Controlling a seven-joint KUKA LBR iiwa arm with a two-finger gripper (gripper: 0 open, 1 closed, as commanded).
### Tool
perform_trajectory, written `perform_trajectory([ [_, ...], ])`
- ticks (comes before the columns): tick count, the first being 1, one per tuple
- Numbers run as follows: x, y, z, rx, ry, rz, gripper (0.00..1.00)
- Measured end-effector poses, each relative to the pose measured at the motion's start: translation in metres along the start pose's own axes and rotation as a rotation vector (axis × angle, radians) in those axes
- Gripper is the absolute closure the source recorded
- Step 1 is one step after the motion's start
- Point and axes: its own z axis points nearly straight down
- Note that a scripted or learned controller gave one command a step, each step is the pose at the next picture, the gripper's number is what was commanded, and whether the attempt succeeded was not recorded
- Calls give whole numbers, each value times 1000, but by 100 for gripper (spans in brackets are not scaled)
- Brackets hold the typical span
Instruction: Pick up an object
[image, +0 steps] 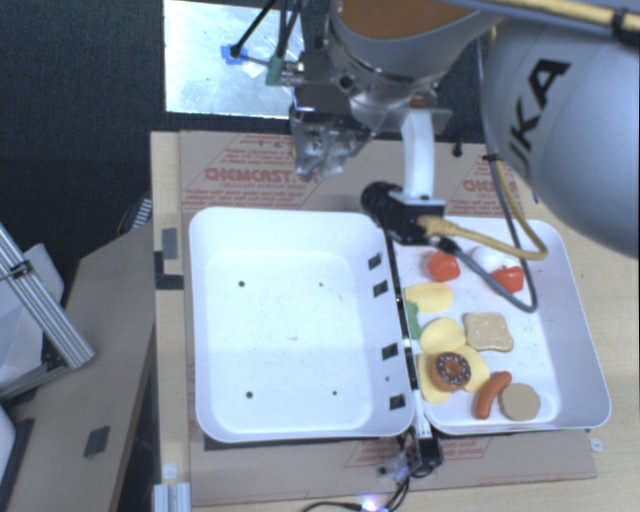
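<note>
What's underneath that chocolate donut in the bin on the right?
The donut lies on top of a yellow piece that sticks out around it, in the right bin. Whatever is directly beneath the donut is covered, so anything else there cannot be seen.

Two bins sit side by side on the bench. The right bin holds a doughnut, toast and sausage near the left bin.
</note>
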Motion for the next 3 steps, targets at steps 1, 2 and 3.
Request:
perform_trajectory([
  [1, 1, 0, -1, 15, -7, -5, 100],
  [2, 1, 0, -12, 14, -6, -12, 100],
  [3, 1, 1, -22, 13, -6, -18, 100],
])
